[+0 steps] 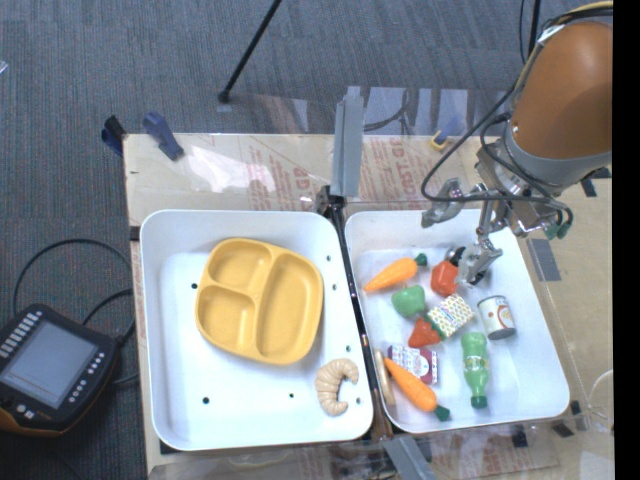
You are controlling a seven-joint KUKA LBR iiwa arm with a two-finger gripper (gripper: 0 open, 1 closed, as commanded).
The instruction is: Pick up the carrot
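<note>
Two carrots lie in the right bin (548, 363), and the far carrot (391, 274), its long axis left to right, lies left of the gripper (478, 260), whose grip I cannot tell.

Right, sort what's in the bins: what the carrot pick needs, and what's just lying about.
For the job:
upper carrot
lower carrot
gripper
right bin

Lying about:
yellow plate
croissant
left bin
green bottle
small can
green pepper
patterned box
</note>
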